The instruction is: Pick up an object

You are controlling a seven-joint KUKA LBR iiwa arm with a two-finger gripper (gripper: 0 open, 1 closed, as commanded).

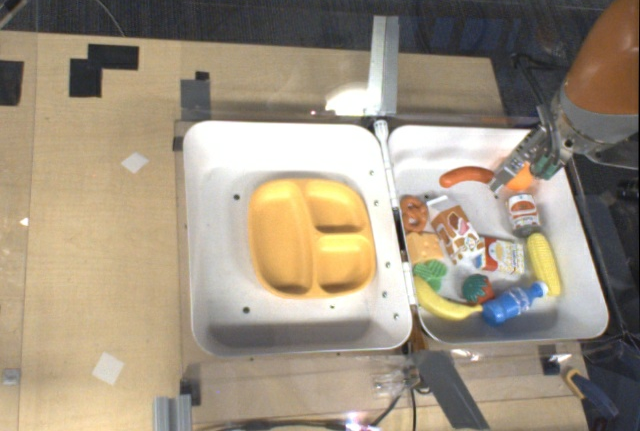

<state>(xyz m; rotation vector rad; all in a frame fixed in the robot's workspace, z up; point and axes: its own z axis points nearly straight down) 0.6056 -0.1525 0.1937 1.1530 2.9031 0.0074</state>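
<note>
Right bin (590, 299): sausage (466, 176) just left of the claw (524, 169).

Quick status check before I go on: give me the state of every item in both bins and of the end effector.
Yellow divided tray: flat in the left bin, compartments bare.
Sausage: lying in the right bin.
Small jar: upright.
Corn cob: lying flat.
Banana: lying by the near wall.
Blue bottle: on its side.
Snack packets: lying flat, overlapping.
End effector: low over the right bin near the sausage, nothing seen held.
</note>
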